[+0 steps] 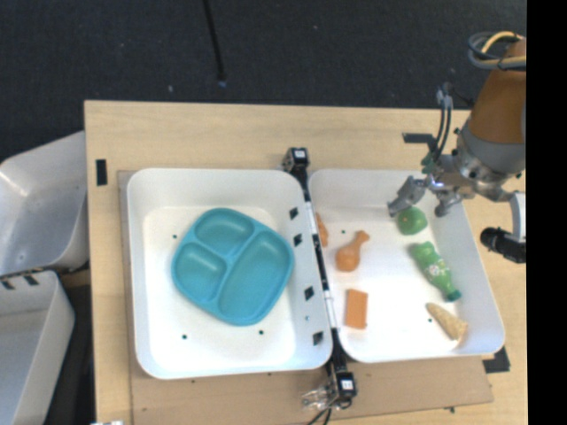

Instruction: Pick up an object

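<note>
Seen from the fixed overhead camera, a wooden bench carries two shallow white bins side by side. The left bin holds one item, a teal divided plate with three compartments, lying flat near the bin's centre. The right bin holds six items: one round green object near its upper right, one green bottle lying on its side just below that, one pale tan wedge-shaped piece near the lower right corner, one orange block, one orange drumstick-shaped toy and one small orange piece against the dividing wall. The grey arm with its orange band reaches in from the right, and its gripper hangs over the right bin's upper right area, its two fingers spread apart, one tip near the bin floor left of the round green object and the other just above and to its right. The fingers straddle that object from above; nothing is clamped between them.
</note>
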